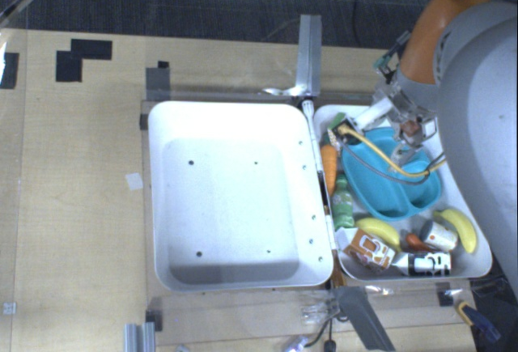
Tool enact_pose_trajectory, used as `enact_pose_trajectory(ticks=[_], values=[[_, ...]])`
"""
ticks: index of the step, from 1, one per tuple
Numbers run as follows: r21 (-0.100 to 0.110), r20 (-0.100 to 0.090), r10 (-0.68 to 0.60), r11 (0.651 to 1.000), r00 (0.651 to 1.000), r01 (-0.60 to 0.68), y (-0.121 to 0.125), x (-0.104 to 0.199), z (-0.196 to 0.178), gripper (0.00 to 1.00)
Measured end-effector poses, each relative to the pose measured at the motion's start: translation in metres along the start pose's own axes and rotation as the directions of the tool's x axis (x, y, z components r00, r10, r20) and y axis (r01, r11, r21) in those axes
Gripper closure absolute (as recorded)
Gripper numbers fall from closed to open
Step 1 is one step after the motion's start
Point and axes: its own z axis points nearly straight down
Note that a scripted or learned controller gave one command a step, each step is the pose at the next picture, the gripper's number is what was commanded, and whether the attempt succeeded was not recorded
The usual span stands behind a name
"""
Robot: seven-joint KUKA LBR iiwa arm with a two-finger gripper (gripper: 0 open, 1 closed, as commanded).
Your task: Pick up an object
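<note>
Presently catalogued: wide blue plastic bowl (pixel 388 184) in right-hand shallow white bin (pixel 477 261), amid yellow bananas (pixel 378 231), orange carrot (pixel 328 166). Judged light, rigid, slick; thin rim best for pinching. End effector (pixel 407 138) low over bowl's far rim; finger spread cannot be told. Left white bin (pixel 235 120) alongside.

Arm (pixel 486 91): one unit, large rounded casing in smooth matte grey, with an orange band (pixel 425 39) above the wrist. Wrist assembly (pixel 396 112): small white and dark metal parts, a reddish-brown fitting and a green-tipped connector beside the band. Cable (pixel 380 154): one yellow lead curving from the wrist.
</note>
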Motion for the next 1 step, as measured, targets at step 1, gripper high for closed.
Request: enact_pose_trajectory(ticks=[1], values=[[-0.001, -0.002, -0.008, 1.000, 1.000, 0.008, -0.0008, 0.0018, -0.0105, 1.00]])
